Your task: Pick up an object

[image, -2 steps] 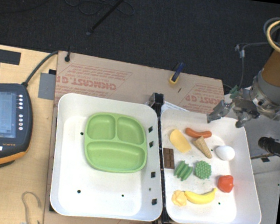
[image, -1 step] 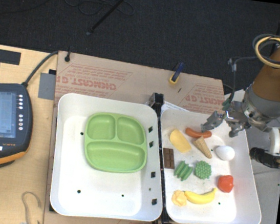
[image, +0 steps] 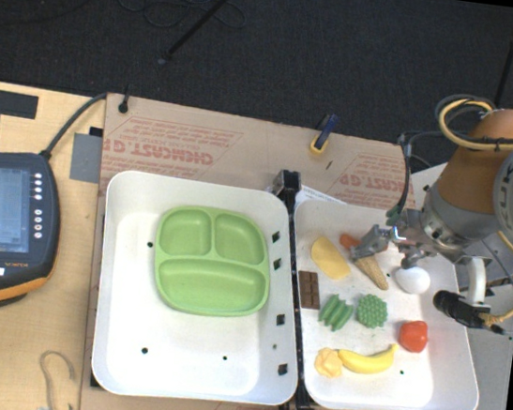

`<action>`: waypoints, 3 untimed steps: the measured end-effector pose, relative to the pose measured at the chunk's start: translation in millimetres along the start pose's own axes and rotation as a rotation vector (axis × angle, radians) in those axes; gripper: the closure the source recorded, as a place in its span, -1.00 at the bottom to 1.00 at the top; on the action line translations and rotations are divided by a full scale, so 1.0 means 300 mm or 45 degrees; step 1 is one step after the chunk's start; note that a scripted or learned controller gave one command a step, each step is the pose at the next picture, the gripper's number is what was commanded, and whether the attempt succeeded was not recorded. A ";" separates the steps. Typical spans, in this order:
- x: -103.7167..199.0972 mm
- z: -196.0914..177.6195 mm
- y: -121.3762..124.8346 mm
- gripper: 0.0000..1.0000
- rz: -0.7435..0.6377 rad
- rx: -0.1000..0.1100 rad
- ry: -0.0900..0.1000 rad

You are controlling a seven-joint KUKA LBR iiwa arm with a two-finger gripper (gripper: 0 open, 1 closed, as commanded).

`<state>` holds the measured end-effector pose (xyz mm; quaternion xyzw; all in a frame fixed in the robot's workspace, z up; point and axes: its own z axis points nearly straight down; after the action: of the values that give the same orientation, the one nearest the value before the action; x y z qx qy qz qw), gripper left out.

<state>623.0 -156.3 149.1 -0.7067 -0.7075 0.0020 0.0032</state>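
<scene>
the gripper hangs low over the upper middle of the right bin, reaching in from the right. its metal fingers stand parted, and nothing sits between them. just under and beside them lies a tan cone, its long axis slanting from upper left to lower right; which end is the tip i cannot tell. an orange-red piece shows just left of the fingers, partly hidden. a yellow wedge lies left of the cone, a white egg to its right. lower down are green pods, a broccoli, a tomato, and a banana lying nearly level, ends curling up. the left bin holds a green tray.
</scene>
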 end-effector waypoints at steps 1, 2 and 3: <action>0.003 0.204 0.021 -1.00 -0.004 -0.003 -0.001; 0.002 0.200 0.022 -1.00 -0.001 -0.007 -0.001; 0.000 0.163 0.023 1.00 0.003 -0.008 0.001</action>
<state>629.6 -156.2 100.0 -0.7074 -0.7068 -0.0006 0.0013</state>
